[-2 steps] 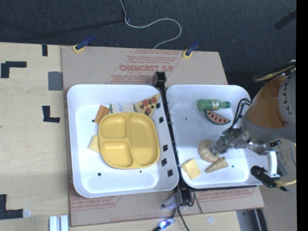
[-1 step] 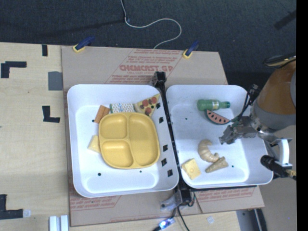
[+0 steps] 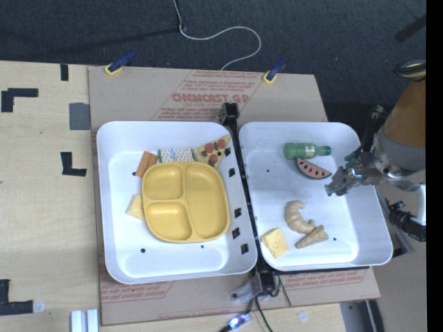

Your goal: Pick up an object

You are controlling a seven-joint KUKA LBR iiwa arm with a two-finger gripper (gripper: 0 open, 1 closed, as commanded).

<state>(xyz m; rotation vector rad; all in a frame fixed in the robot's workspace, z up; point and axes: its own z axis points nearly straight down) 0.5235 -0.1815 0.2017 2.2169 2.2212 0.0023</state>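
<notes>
Camera view: our gripper (image 3: 344, 180) hangs over the right bin (image 3: 370, 254) near its far-right wall, and we cannot tell its state. Nearest lies the watermelon slice (image 3: 313, 168), just beside the green bottle (image 3: 304, 150). We judge a descent here could strike the wall or nudge the slice away ungrasped

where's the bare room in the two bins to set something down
Right bin: bare floor on its left side, between the divider and the croissant, below the green bottle. Left bin: a bare strip along the near edge below the yellow divided plate. Crowded: the left bin's middle and far side, and the right bin around the croissant, cheese wedge and watermelon slice.
</notes>
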